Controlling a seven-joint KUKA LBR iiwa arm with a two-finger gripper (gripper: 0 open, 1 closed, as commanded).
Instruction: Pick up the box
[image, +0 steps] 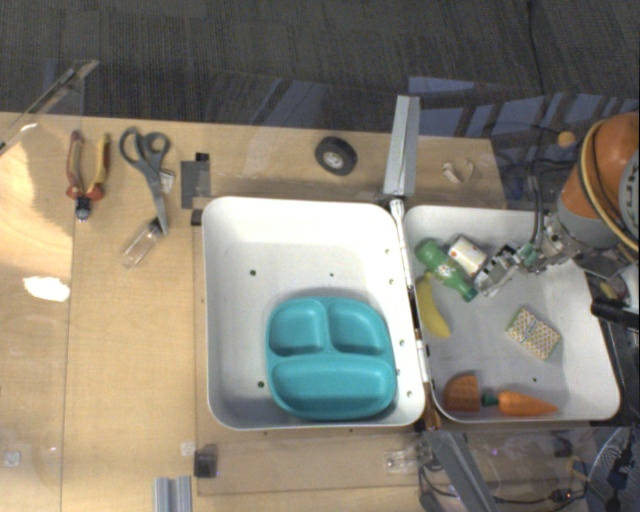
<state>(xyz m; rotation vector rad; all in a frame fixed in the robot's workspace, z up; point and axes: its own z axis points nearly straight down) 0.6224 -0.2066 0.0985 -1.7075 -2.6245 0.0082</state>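
Hovering over the right bin (600, 400), the gripper (497, 272), its state unclear, neared a bottle (445, 268); the box (532, 333) lay untouched, needing realignment.

Wooden bench (110, 330), dark carpet floor (250, 40), window glare

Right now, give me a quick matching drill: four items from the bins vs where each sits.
Items:
1. teal tray
2. carrot
3. green bottle
4. box

Places:
A. right bin, near front edge
B. left bin
C. right bin, middle
D. right bin, upper left part

Pairs: 1-B, 2-A, 3-D, 4-C
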